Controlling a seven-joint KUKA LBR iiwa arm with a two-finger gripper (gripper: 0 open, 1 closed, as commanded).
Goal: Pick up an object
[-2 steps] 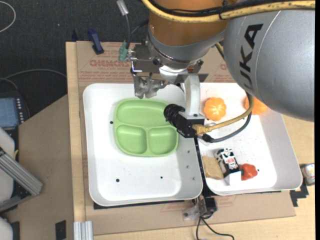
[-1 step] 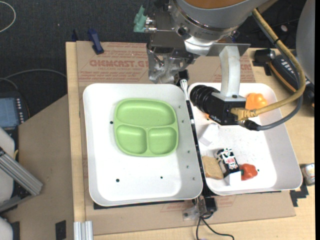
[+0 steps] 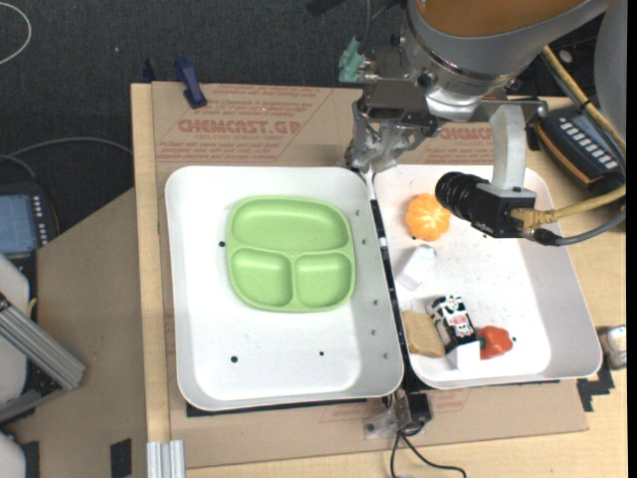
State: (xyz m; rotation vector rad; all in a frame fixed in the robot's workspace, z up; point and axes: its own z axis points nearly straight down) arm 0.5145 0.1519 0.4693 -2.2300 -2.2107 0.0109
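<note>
The grey arm [image 3: 498,13] with its orange band enters from the tabletop's far right corner and bends down so that its wrist hangs over the far edge of the two bins, just where their inner rims meet. The pincer [image 3: 376,157] points down at the far inner corner of the right bin [image 3: 567,297], its metal tip close above the rim; whether it is released or clenched I cannot tell, and nothing can be seen between its tips. A black cylinder-shaped unit [image 3: 476,202] on a white bracket sticks out beside the wrist, over the far part of the right bin. The objects to pick lie in that right bin: an orange fruit [image 3: 428,217] near the far inner corner, close to the pincer but apart from it, toward the near side; a small white piece [image 3: 416,265] just beyond it toward the near edge; and, well apart near the bin's near edge, a tan wedge [image 3: 426,335], a black-and-white carton [image 3: 454,322] and a small red item [image 3: 495,342] clustered together. The left bin [image 3: 199,347] holds a green divided plate [image 3: 291,253] in its middle. Both bins rest on a brown cardboard sheet [image 3: 249,118] on the tabletop.
</note>
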